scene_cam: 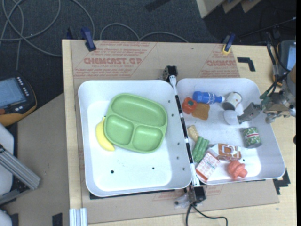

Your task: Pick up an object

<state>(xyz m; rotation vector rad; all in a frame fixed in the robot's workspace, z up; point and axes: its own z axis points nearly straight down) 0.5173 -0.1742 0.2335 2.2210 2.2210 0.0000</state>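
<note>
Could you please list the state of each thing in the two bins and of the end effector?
Green divided plate: upright in the left bin, compartments bare.
Banana: flat, partly under the plate's edge.
Blue bottle: on its side in the right bin.
Small can: on its side.
End effector: low over the right bin's right side.
</note>
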